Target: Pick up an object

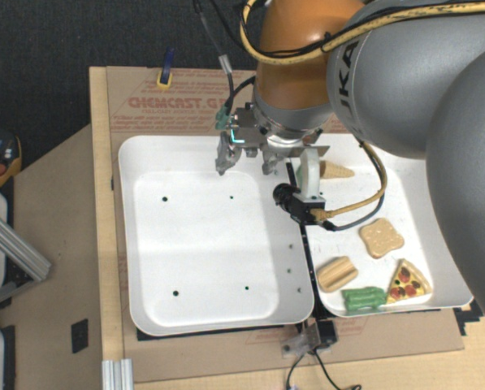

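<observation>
Toast slice, tan and square-edged, lies in the right bin; tool fingers spread, gripping nothing.

White bins; tan toast; green block; pizza slice — yellow, red-dotted; orange wrist band.

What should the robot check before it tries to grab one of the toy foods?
1. Foods lying in the right bin: toast, pizza slice, green piece, bread roll, cone. Ok.
2. Gripper above a food: not ok, it hangs over the left bin, near the far rim.
3. Nothing between its fingers: ok.
4. Fingers spread enough to take a food: cannot tell.
5. Foods apart from each other: not ok, the green piece touches the pizza slice.
</observation>
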